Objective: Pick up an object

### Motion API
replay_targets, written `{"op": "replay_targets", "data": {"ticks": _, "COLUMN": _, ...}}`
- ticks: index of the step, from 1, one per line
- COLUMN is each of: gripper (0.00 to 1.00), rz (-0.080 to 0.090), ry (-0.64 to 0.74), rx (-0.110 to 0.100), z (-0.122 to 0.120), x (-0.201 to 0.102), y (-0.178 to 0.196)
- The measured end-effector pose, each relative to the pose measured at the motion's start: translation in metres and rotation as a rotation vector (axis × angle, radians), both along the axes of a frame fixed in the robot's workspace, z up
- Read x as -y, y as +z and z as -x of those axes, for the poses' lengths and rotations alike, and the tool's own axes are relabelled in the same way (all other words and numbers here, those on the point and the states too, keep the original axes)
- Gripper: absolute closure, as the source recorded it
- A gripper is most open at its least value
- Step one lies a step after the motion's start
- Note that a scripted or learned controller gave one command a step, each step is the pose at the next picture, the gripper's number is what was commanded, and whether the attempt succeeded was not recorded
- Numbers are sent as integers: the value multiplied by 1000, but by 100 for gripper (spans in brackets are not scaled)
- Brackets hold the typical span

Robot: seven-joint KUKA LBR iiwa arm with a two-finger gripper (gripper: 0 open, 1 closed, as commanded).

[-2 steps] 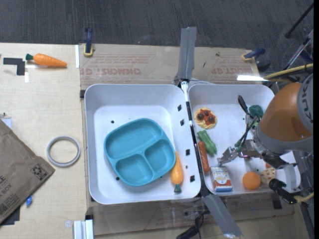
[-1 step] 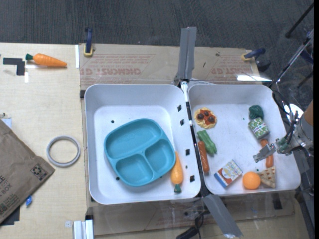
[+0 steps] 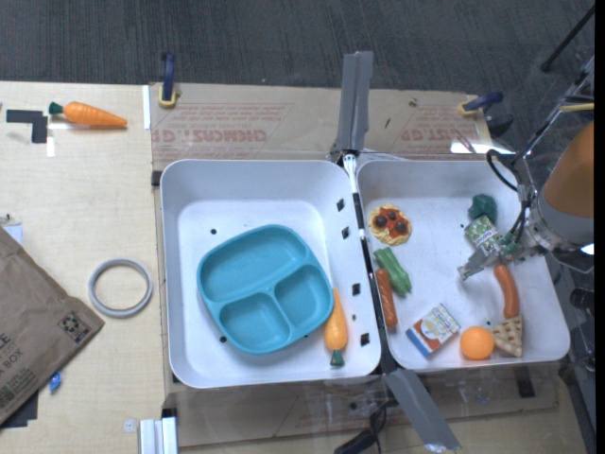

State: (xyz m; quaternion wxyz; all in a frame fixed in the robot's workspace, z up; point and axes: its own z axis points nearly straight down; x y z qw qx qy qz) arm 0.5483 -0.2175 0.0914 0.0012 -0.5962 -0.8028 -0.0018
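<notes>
Red sausage [image 3: 509, 289] lies in the right bin [image 3: 556, 343], just above the pizza slice [image 3: 509, 335] and orange ball [image 3: 477, 342]; nothing looks lifted yet. Beside the sausage's upper end hang the fingers [image 3: 484, 265], reaching in from the bin's right wall; whether they are apart is unclear.

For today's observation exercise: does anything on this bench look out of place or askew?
Yes. One toy carrot lies on the bench top at far left, outside both bins. Another carrot sits wedged between the blue divided plate and the left bin's wall, not on the plate. The plate itself lies skewed in its bin.
</notes>
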Motion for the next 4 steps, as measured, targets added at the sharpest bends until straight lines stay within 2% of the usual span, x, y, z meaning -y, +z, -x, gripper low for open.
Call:
{"op": "replay_targets", "data": {"ticks": 1, "gripper": 100, "rz": 2, "ry": 1, "rx": 2, "z": -1, "x": 1, "y": 9}}
{"op": "replay_targets", "data": {"ticks": 2, "gripper": 100, "rz": 4, "ry": -115, "rx": -1, "z": 59, "x": 4, "y": 33}}
{"op": "replay_targets", "data": {"ticks": 3, "gripper": 100, "rz": 5, "ry": -44, "rx": 0, "z": -15, "x": -49, "y": 0}}
{"op": "replay_targets", "data": {"ticks": 4, "gripper": 100, "rz": 6, "ry": -313, "rx": -1, "z": 1, "x": 5, "y": 40}}
